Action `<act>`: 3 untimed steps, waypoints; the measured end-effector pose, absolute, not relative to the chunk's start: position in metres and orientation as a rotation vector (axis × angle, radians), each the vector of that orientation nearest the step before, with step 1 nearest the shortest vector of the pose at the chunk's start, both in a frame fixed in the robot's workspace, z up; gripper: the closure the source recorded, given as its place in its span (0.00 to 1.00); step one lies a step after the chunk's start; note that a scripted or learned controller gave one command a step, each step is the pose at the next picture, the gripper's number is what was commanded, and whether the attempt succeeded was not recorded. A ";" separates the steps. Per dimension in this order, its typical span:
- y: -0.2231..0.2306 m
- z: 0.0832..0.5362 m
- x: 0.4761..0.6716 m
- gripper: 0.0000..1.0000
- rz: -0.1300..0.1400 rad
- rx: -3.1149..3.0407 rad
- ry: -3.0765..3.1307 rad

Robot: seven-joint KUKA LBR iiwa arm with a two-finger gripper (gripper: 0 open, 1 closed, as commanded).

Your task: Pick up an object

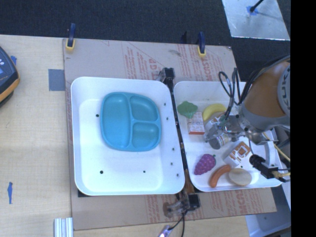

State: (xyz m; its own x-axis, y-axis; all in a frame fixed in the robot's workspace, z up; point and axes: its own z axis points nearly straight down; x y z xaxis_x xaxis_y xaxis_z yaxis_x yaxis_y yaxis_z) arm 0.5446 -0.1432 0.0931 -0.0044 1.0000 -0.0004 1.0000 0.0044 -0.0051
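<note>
- Camera view. Gripper (217, 132) is low in the right bin (197, 184), arm (264, 95) entering from 3 o'clock.
- Fingers: cannot tell whether open or closed; the metal tip is blurred against the clutter.
- Nothing is visibly between the fingers.
- Items around the tip: box (196, 124) just beside it at 9 o'clock, long axis roughly 12–6; banana (213, 110) at 12 o'clock, curved, long axis roughly 8–2.
- Green piece (187, 108) at 10 o'clock from the tip, near the bin's divider side.
- Grapes (205, 164) at 7 o'clock, apart from the tip, long axis roughly 7–1.
- Sausage (218, 176) at 6 o'clock, long axis roughly 7–1, touching the bun (240, 177).
- Carton (238, 152) at 4 o'clock, near the tip.
- Left bin (81, 132) carries a blue divided plate (131, 121).
</note>
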 end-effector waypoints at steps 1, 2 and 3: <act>-0.108 0.091 0.519 0.00 0.005 -2.213 -2.225; -0.122 0.091 0.494 0.00 0.005 -2.214 -2.225; -0.128 0.092 0.541 0.00 0.002 -2.216 -2.224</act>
